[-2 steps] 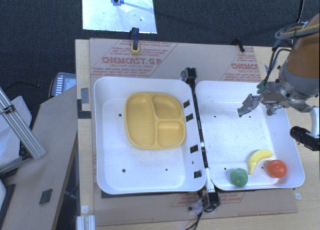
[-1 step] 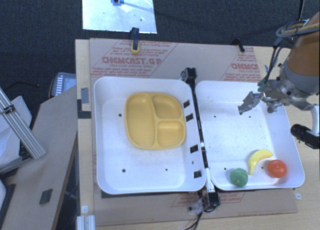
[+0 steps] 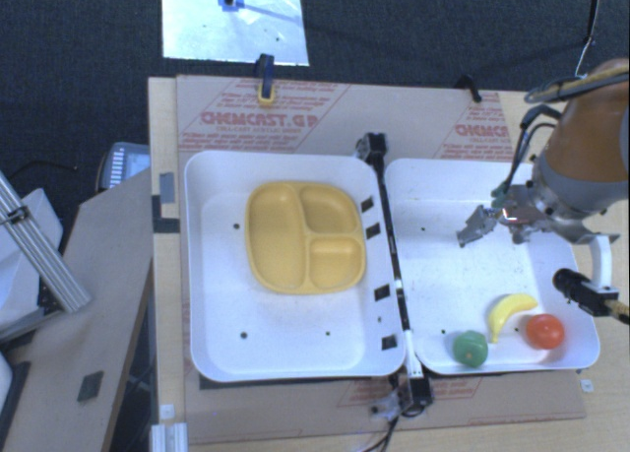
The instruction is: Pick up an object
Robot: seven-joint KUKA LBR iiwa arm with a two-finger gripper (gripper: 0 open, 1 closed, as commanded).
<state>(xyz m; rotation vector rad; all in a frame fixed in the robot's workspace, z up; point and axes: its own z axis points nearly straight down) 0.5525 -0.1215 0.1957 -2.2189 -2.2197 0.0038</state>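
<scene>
In the right bin [image 3: 433, 273], three small objects lie near the front right corner: a yellow banana [image 3: 508, 313], a green round fruit [image 3: 471, 348] and a red-orange round fruit [image 3: 543, 330]. My gripper [image 3: 499, 231] hangs over the middle right of that bin, behind the banana and apart from all three. It is open, with nothing between its fingers. The grey arm with its orange band [image 3: 589, 135] reaches in from the right.
The left bin [image 3: 212, 322] holds a yellow divided plate [image 3: 303, 236]. A black divider strip [image 3: 386, 253] runs between the bins. A black fitting [image 3: 581, 290] on the arm sticks out over the right bin's right rim.
</scene>
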